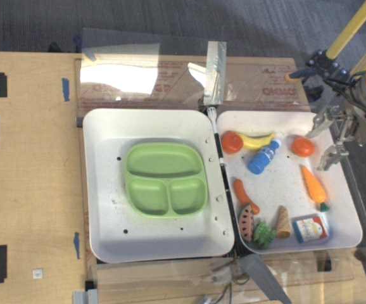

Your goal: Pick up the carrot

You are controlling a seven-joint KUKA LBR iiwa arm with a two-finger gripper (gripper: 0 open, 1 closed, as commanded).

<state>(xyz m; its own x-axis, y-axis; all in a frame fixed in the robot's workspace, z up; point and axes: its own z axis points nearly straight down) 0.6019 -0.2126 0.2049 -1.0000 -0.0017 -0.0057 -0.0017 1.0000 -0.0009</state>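
Gripper (335, 139): at the right bin's (354, 233) upper right rim, fingers apart, nothing between them.
Carrot (313, 183): just below and left of the gripper, lying in the bin, green end pointing away from it; apart from the fingers.
Orange-red ball (302, 145): just left of the gripper.
Blue bottle (263, 158), banana (257, 140), tomato (232, 142): further left.
Small can (309, 228), ice-cream cone (283, 221), broccoli (263, 235), watermelon slice (246, 223), chilli (243, 192): below and left.
Green divided plate (166, 178): well left, in the left bin (100, 189).
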